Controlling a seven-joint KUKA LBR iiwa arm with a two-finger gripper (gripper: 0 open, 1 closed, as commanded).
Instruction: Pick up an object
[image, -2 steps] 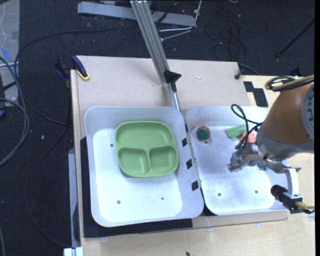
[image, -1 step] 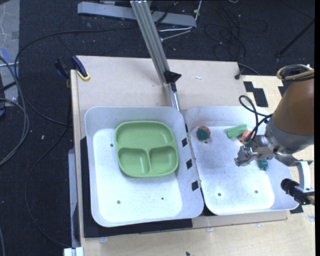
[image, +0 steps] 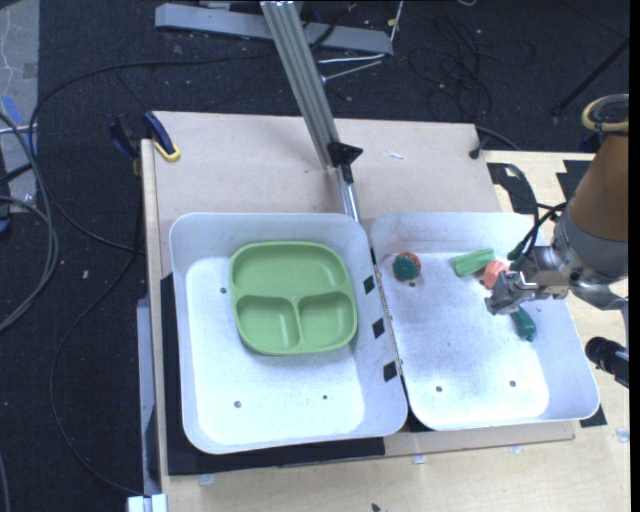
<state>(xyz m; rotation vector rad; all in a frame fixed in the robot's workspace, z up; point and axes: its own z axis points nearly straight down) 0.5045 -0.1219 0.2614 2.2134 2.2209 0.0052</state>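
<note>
Arm (image: 610, 215) cut off at right edge, orange object (image: 491, 272) partly hidden behind gripper (image: 503, 298), grip unclear

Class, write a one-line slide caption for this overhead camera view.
Gripper low over the right bin beside small toys; green divided plate in the left bin.

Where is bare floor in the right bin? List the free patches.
Free: the right bin's whole near half, and a strip between the ball and the gripper. Crowded: the far right part, with the green block, orange piece and teal piece around the gripper.
</note>
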